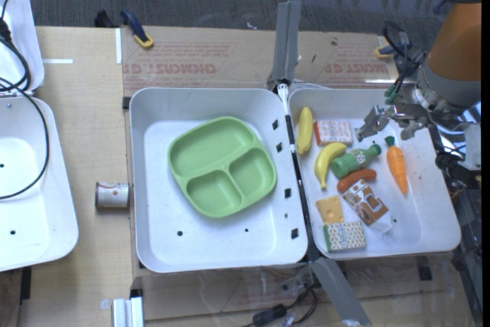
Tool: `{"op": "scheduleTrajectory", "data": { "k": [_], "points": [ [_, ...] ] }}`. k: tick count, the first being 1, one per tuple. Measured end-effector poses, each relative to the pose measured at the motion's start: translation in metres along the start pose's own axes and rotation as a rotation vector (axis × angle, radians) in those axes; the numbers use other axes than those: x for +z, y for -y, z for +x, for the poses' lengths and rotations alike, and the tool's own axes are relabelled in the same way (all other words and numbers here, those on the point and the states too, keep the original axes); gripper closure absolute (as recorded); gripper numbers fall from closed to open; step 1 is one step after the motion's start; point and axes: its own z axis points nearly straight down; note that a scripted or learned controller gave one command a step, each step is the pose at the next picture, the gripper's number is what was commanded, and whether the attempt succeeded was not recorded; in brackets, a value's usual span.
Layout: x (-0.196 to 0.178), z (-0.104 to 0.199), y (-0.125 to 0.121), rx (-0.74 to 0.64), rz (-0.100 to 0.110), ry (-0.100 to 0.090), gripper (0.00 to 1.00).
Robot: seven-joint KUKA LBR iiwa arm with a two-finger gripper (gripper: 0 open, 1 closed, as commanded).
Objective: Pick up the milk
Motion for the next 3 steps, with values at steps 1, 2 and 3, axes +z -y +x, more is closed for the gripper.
{"op": "scheduleTrajectory", "data": {
  "k": [1,2,3],
  "points": [
    [0.119,-0.022,0.049,0.106,0.000,-0.001,0.00],
    [0.119,-0.022,0.049,0.105,0.000,-0.001,0.00],
    [0.136,-0.005,0.092,0.175,0.001,-0.002,0.00]
  ]
}}
